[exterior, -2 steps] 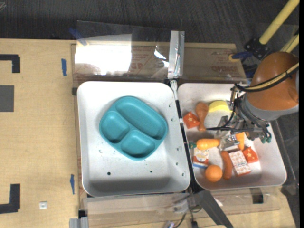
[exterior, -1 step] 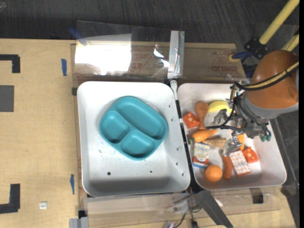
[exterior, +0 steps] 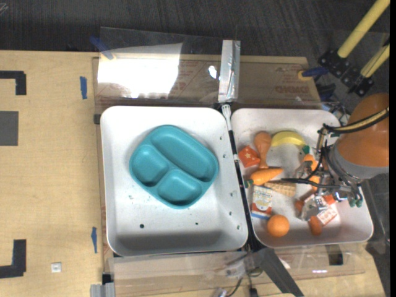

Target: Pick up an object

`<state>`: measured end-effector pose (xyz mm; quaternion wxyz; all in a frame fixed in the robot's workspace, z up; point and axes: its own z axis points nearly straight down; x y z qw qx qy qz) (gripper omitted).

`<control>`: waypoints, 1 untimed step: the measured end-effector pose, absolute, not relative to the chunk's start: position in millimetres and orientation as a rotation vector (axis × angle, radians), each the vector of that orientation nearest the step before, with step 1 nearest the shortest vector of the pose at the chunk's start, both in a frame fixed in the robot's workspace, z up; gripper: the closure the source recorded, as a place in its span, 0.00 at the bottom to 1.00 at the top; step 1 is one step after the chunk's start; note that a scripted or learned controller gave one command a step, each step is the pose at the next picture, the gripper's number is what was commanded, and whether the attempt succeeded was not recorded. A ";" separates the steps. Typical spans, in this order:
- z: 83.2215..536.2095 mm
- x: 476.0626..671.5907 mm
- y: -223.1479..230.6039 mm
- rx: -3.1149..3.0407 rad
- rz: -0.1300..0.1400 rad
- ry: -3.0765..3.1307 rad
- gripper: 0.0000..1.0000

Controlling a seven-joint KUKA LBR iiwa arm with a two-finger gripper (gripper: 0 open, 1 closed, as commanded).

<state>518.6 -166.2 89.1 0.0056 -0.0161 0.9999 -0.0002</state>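
Jaws are hard to read from where I stand: the gripper (exterior: 318, 190) sits low in the right bin (exterior: 365, 228), buried among toy food, so I cannot tell its state. Nothing looks lifted yet. An orange ball (exterior: 278, 226), carrot (exterior: 266, 176) and banana (exterior: 288, 139) all lie in the bin. The teal tray (exterior: 174, 165) rests in the left bin (exterior: 117, 184).

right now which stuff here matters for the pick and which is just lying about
For the pick:
- claw, low in the right bin
- orange ball
- carrot
- banana
- red-and-white packet by the claw

Lying about:
- teal divided plate in the left bin
- clear plastic sheet behind the bins
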 end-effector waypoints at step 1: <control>88.8 579.7 -162.6 -0.095 -0.004 3.127 0.00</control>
